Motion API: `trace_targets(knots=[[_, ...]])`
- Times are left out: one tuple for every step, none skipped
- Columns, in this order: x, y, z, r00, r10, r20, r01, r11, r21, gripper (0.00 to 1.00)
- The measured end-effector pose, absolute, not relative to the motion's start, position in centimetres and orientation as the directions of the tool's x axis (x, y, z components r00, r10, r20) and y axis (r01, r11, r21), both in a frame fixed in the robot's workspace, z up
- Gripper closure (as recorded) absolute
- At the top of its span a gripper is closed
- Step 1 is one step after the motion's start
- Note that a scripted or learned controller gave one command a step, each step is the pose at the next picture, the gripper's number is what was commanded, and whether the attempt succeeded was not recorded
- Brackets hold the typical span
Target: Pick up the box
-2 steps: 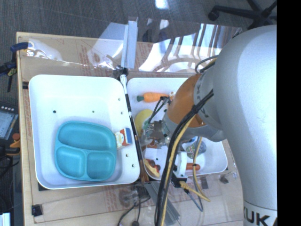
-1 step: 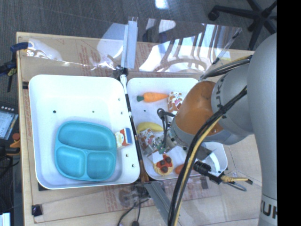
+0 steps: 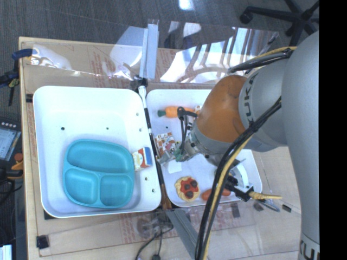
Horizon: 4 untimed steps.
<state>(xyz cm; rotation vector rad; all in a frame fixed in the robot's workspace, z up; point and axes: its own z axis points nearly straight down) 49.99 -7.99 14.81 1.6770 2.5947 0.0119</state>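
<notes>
Dark carpet and an office chair base lie beyond the wooden bench (image 3: 81,53), which carries two shallow white bins side by side. Inside the left bin (image 3: 49,107) sits a teal divided tray (image 3: 99,173), and a small red-and-white box (image 3: 142,158) lies just beside the tray's right edge, near the bin's right wall. Reaching over the right bin (image 3: 162,99), the arm lowers its gripper (image 3: 179,152) next to a small printed packet (image 3: 164,143); whether it is spread or pressed together cannot be told. An orange carrot (image 3: 174,111) lies at the far end, a toy pizza (image 3: 187,187) nearer.
</notes>
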Motion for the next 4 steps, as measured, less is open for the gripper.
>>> trace_targets(knots=[[47.6,-17.1,24.9,-0.259,0.966,0.001,0.966,0.259,-0.002,1.0],[47.6,-10.8,22.5,-0.316,0.949,0.003,0.949,0.316,-0.005,1.0],[56.0,-18.3,9.1,-0.109,0.994,0.001,0.994,0.109,-0.001,1.0],[49.6,-13.7,9.2,-0.193,0.981,0.002,0.981,0.193,-0.001,1.0]])
